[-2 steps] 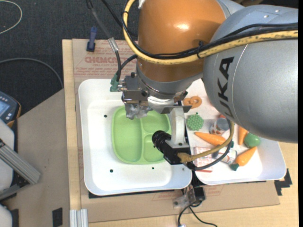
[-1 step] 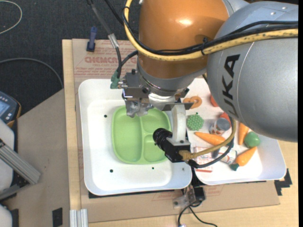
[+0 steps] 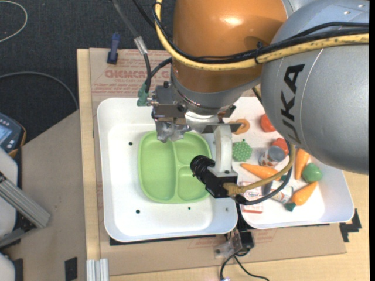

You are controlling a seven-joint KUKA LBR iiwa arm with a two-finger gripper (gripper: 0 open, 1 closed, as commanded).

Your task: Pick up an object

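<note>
While my fingers [image 3: 170,130] hover over the green tray [image 3: 164,174], grip unclear, carrots [image 3: 261,170] lie right of it.

A light green divided plate [image 3: 167,168] lies flat in the left bin [image 3: 117,157], right side up, its raised ribs splitting it into one long compartment on the left and smaller ones on the right; its far rim and its right side are covered by the arm. In the right bin [image 3: 334,204] lies a scatter of small toy foods: a green knobbly ball [image 3: 241,151] near the divide, an orange carrot [image 3: 258,170] lying on its side just nearer than it, two more carrots [image 3: 303,193] toward the near right (one nearly upright), a round green piece [image 3: 313,172] between them, and a curved orange piece [image 3: 241,124] farther back.
</note>
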